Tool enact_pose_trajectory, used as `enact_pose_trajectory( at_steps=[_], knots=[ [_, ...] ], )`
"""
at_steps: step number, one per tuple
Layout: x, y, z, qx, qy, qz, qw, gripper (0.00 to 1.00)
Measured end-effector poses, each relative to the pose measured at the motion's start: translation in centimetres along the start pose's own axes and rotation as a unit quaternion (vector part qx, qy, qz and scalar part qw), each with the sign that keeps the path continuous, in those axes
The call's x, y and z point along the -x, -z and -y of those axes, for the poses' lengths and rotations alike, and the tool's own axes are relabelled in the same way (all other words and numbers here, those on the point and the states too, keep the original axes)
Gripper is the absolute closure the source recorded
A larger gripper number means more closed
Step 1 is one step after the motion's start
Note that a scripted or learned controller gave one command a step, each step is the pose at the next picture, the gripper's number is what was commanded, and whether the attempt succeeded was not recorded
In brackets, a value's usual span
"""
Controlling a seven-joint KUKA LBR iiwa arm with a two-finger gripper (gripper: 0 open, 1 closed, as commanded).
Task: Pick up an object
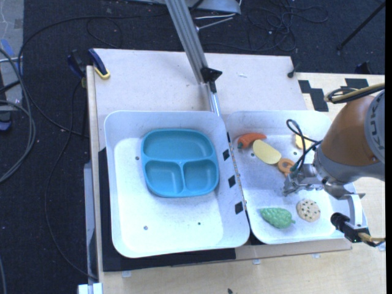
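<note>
The right bin holds several small toy foods. An orange piece and a yellow oval piece lie near its far left. A green leafy piece and a round speckled cookie lie near its front edge. My gripper hangs low over the middle of this bin, just above and left of the cookie and right of the yellow piece. A small orange bit sits right beside the gripper's far side. The orange-banded wrist hides the bin's right part.
In the left bin sits a blue three-compartment plate. A slanted metal pole rises from between the bins at the back. A black cable loops beside the wrist. Beyond the bench, the dark floor is strewn with cables.
</note>
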State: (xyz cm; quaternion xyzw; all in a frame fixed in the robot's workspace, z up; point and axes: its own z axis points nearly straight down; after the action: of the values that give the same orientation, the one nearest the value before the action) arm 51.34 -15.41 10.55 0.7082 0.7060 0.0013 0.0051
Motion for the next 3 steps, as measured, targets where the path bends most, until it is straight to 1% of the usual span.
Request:
enact_pose_trajectory(
  at_steps=[1,2,3],
  knots=[
    [0.1,4.7,-1.1,-0.002,0.003,-0.002,1.0000,1.00],
    [0.0,9.2,-0.5,-0.002,0.003,-0.002,1.0000,1.00],
    [0.0,11.6,-0.6,-0.003,0.003,-0.002,1.0000,1.00]
  ],
)
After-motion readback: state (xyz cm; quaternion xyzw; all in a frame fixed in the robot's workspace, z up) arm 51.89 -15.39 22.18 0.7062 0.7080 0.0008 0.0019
